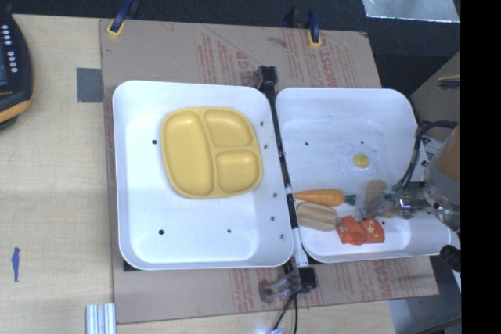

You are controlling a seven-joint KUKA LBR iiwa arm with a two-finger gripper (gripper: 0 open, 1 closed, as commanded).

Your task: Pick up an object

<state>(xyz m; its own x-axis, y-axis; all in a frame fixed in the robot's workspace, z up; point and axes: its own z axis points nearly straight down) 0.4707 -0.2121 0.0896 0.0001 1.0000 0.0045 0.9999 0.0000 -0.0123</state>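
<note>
Carrot (318, 197) lies just left of gripper (374, 205), apart.

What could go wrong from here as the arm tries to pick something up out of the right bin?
1. The carrot, the tan bun-like piece and the red toy lie crowded together, so the gripper could nudge a neighbour or catch two at once.
2. They sit near the right bin's front wall, which may block a clean approach.
3. The small yellow piece looks flat and could slip.
</note>
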